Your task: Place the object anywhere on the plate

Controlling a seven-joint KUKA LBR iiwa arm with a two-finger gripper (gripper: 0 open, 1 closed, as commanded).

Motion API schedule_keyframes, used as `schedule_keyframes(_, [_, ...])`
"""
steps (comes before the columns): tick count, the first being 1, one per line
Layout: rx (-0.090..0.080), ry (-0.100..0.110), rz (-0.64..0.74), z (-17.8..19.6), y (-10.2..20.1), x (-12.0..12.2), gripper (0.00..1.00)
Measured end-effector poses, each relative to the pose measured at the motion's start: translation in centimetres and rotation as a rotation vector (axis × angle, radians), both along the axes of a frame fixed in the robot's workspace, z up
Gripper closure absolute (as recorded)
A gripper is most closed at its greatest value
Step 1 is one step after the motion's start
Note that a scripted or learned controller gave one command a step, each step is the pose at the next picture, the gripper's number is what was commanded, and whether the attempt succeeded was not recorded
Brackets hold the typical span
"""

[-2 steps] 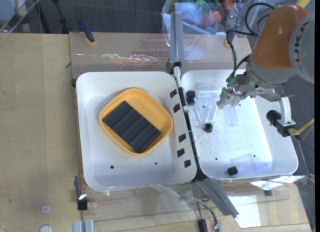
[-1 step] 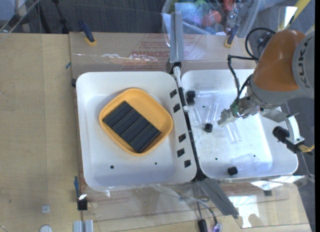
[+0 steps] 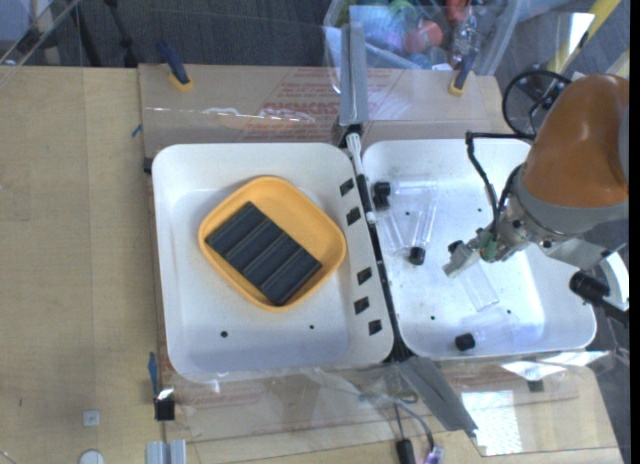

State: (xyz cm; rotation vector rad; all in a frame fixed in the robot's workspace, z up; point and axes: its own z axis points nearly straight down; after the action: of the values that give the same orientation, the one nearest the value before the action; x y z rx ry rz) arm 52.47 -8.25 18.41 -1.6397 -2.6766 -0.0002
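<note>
The gripper sits low over the right bin, near its middle, reached in from the right under the orange band of the grey arm. Whether it is spread or pressed together cannot be told from this slant; its tip is small and partly lost against the pale bin floor. Just beside and below the tip lies a clear, flat plastic piece, possibly touching it, though the glare makes the contact hard to judge. Nothing can be seen gripped.

Left of the gripper, in the same bin, two clear tubes with black caps lie at angles to each other, one cap up near the divider at the bin's upper left, the other lower, close to the gripper's left. A small black cap-like item rests near the front wall of the right bin.

The yellow plate lies in the left bin, turned cornerwise, well apart from the gripper. On it rests a dark ribbed rectangular block, wholly within the plate's rim and covering most of its centre.

Between the bins runs a divider bearing black markers. Behind the bench stands a clear container of coloured items.
</note>
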Motion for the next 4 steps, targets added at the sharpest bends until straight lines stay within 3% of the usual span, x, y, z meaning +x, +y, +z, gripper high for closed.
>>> schedule_keyframes(2, [0.000,0.000,0.184,0.0,3.5,-1.5,1.00])
schedule_keyframes(4, [0.001,-0.001,0.389,0.0,4.4,-2.3,1.00])
